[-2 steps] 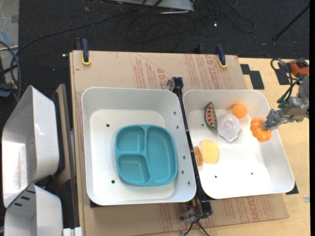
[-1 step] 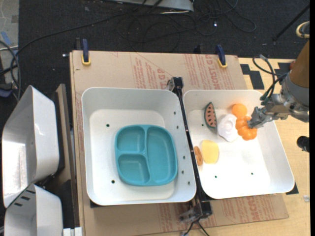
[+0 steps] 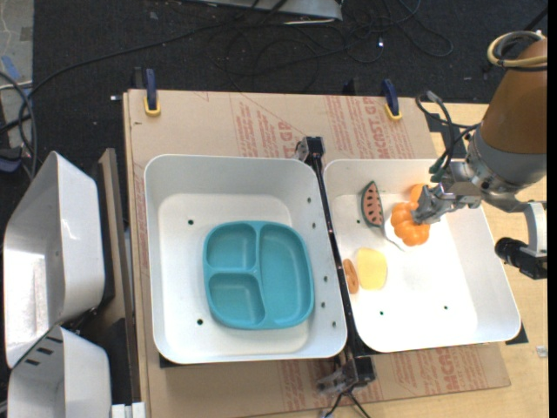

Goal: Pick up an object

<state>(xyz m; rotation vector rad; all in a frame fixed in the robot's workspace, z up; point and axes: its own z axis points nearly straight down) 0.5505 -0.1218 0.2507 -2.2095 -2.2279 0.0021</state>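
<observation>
Claw point(image 3: 426, 205) sits low over orange toy fruit point(image 3: 409, 223) in right bin point(image 3: 487, 312); its state: cannot tell. Left to right: teal divided plate point(image 3: 258, 274), watermelon slice point(image 3: 372, 204), yellow piece point(image 3: 372, 268). Advice: center over orange, avoid slice, lift straight.

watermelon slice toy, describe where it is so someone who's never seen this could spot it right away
Look in the right-hand white bin, toward its upper left part. The watermelon slice lies there, just left of the orange object at the gripper. It is the one red wedge with a green rind and dark seeds; the pieces below it are plain yellow and orange.
</observation>
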